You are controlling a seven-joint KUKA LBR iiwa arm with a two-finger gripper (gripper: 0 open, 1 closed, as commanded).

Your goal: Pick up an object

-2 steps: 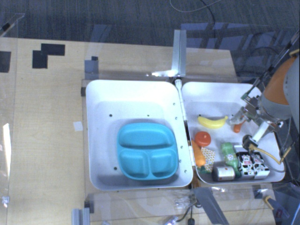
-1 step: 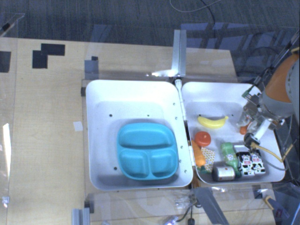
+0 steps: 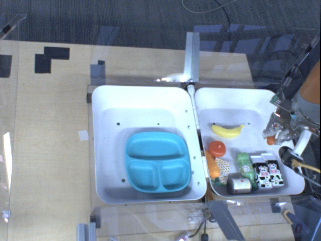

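while banana (image 3: pixel 227 130) lies, fingers (image 3: pixel 274 130) hover nearby.

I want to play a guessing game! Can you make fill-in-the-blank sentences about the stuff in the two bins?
1. The divided plate in the left bin is ____.
2. The yellow fruit in the right bin is a ____.
3. The plate has ____ compartments.
4. The end effector hovers over the ____ bin.

Answers: blue; banana; three; right
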